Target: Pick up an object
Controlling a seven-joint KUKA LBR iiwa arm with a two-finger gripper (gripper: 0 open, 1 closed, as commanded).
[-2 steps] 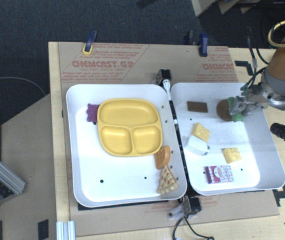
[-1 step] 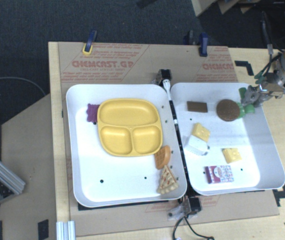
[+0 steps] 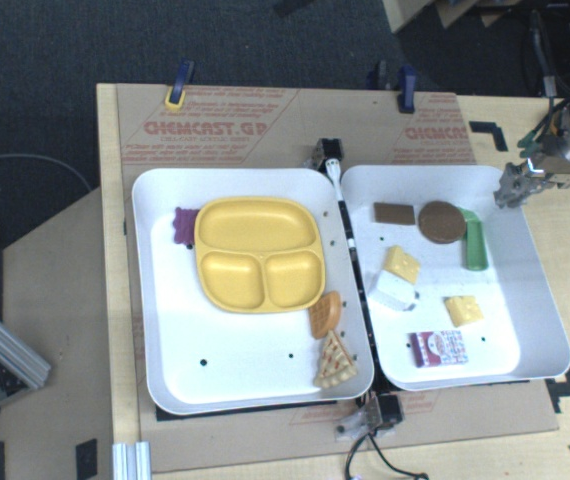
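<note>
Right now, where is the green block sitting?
In the camera view, the green block lies in the right bin, near its far right side, just right of the brown round disc and touching or nearly touching it.

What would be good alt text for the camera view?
Two white bins sit side by side: the left bin holds a yellow divided plate, the right bin small food items. The gripper hovers at the right bin's upper right edge.
</note>
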